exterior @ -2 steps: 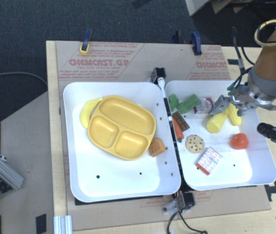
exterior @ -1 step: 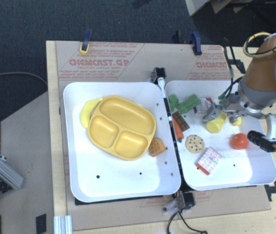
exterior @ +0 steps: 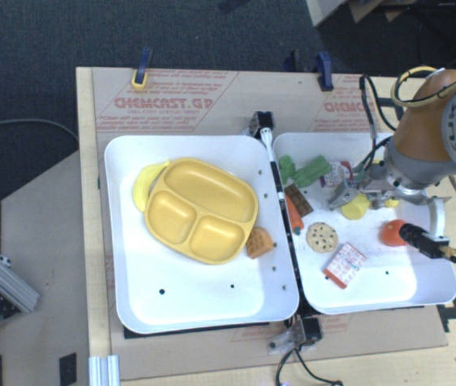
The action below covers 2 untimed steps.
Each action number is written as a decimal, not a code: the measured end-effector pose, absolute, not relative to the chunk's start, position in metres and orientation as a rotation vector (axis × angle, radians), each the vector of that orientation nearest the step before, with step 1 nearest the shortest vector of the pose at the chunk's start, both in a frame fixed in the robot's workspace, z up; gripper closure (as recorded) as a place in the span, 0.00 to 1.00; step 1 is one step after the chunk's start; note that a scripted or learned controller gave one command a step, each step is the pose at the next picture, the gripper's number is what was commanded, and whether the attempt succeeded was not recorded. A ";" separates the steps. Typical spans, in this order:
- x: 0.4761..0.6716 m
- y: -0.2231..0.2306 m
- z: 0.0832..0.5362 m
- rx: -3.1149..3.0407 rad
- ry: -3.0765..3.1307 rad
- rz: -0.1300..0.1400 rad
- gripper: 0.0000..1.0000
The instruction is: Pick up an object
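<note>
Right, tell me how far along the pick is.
Nothing looks picked: the cookie, red-and-white packet and orange toy lie in the right bin. The gripper sits low by a yellow item; a grasp isn't visible. Gripping and lifting remain.

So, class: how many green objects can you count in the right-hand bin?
2: a small green piece near the bin's upper left corner, and a longer green piece just right of it. The arm's wrist may hide others.

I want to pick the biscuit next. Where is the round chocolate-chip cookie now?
The round chocolate-chip cookie lies in the right white bin, near its left wall, just above the red-and-white packet and right of the orange stick.
</note>
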<state>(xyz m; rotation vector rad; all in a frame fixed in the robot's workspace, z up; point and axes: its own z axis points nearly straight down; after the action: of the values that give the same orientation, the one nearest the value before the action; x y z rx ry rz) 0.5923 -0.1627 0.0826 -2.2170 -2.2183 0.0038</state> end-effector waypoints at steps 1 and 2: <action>0.594 -0.163 0.096 -2.222 -2.221 0.000 1.00; 0.591 -0.160 0.140 -2.224 -2.226 -0.004 1.00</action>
<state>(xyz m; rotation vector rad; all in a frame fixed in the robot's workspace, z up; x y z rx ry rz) 0.5908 -0.1601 0.1402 -2.2243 -2.2257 -0.0039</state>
